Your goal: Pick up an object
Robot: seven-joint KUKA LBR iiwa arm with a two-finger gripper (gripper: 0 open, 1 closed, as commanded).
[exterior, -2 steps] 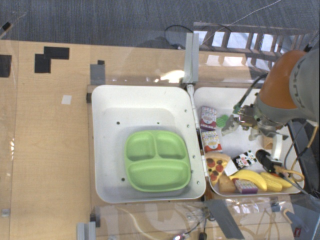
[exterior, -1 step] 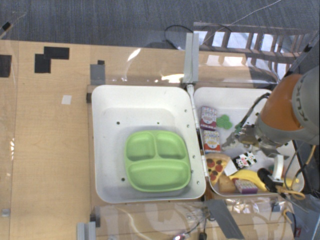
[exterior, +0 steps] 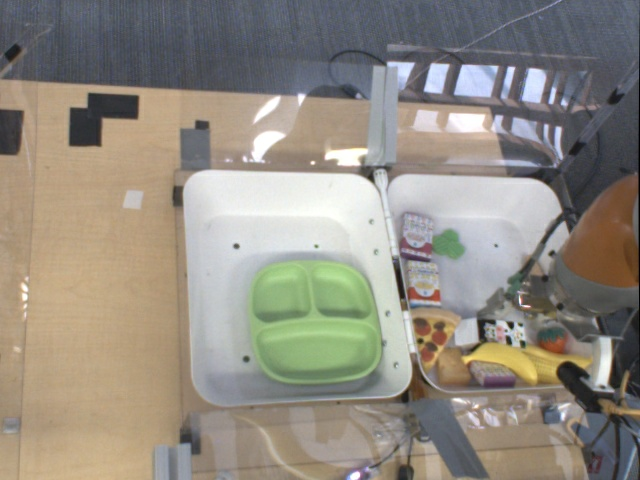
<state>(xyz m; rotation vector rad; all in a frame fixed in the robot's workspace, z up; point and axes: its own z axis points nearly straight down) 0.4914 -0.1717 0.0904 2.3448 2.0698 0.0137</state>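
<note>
While the arm [exterior: 606,258] reaches in from the right, its gripper [exterior: 516,300] is seen low over the right bin [exterior: 500,203], near that bin's front right part. Whether the gripper is spread or closed cannot be told, as its tip is small and dark against the clutter. Nothing is seen to be held by it.

The objects for picking are gathered in the right bin, mostly along its front and left side. Just below the gripper a black-and-white patterned box [exterior: 505,331] is found, and in front of that a yellow banana [exterior: 520,361] is laid across the bin, with a purple block [exterior: 492,374] touching its near side. A small red item [exterior: 555,344] is seen beside the banana, toward the arm. At the front left corner a pizza slice [exterior: 432,334] is laid, with a brownish piece [exterior: 452,367] just in front of it. Along the left wall two small cartons [exterior: 419,258] are lined up one behind the other, and a green leafy piece [exterior: 449,245] is placed just beside the farther one.

In the left bin [exterior: 230,218] a green divided plate [exterior: 315,320] is set flat, toward the front.
</note>
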